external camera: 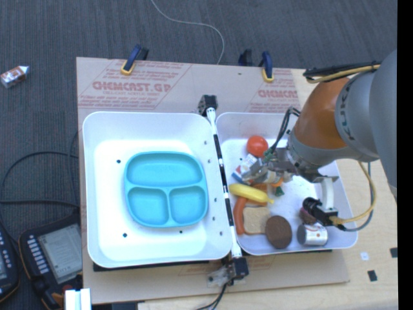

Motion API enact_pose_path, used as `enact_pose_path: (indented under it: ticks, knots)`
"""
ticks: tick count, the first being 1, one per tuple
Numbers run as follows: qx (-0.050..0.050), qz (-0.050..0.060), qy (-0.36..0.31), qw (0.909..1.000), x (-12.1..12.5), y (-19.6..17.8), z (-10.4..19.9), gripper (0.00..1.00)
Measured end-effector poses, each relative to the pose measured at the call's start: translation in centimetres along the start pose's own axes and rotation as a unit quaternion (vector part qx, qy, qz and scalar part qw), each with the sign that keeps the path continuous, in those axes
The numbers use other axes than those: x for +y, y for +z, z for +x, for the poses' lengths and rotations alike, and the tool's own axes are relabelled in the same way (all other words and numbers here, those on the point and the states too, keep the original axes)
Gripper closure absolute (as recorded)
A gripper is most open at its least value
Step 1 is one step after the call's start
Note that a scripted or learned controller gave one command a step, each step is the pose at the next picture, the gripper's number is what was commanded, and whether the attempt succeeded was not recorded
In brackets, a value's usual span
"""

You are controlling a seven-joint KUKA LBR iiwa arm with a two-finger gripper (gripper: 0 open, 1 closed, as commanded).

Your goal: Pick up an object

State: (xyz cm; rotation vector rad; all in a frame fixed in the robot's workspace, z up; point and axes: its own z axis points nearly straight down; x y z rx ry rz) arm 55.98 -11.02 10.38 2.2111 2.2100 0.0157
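You saw the arm (342, 118) reach in over the right bin (345, 234), its claw (262, 167) low among the clutter there. Whether the claw was wide, narrow or gripping anything, you could not tell; the tip was lost against small mixed pieces. Just below the claw lay a yellow banana (250, 193), close enough that it may have been touching. Just above it sat a red tomato (257, 144). Further below the claw, past the banana, a slice of bread (254, 221) lay with an orange sausage (239, 214) along its left edge and a brown round patty (279, 231) touching its right. A silver can (315, 234) lay down and to the right. Well left of the claw, a blue divided plate (166, 188) sat in the left bin (103, 237).
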Motion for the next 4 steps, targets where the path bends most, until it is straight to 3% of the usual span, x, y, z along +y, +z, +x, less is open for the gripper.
enact_pose_path:
  ticks: [1,2,3,4]
  knots:
    - [-0.004,-0.007,0.001,1.0000,-4.5,1.0,0.9,0.00]
    - [-0.001,0.000,0.000,1.0000,-4.7,0.3,1.1,1.00]
    - [0.002,0.008,-0.001,1.0000,3.2,-8.1,6.2,1.00]
    - [0.002,0.009,-0.001,1.0000,1.7,-11.6,12.2,1.00]
